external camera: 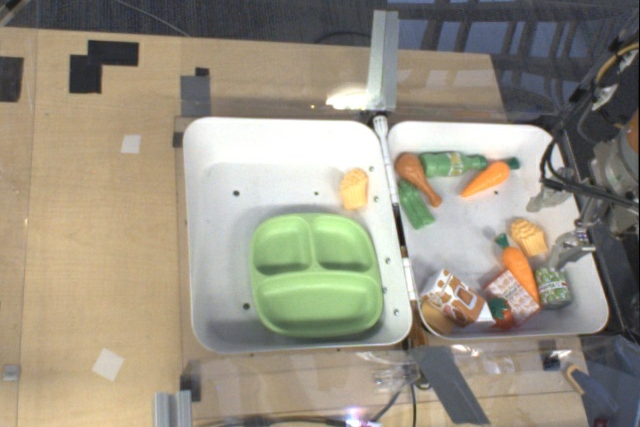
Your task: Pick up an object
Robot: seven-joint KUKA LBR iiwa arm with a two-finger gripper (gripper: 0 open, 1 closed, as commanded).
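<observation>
The gripper (572,230) sits at the right bin's (470,140) right edge, fingers spread with nothing between them, and the closest grab looks like the carrot (521,272) just left and nearer, its long axis running far-left to near-right.

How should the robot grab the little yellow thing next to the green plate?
Probably from straight above, fingers closing across its narrow middle. The yellow piece lies alone on bare bin floor, just clear of the green plate, though the bin wall sits close on its right.
</observation>
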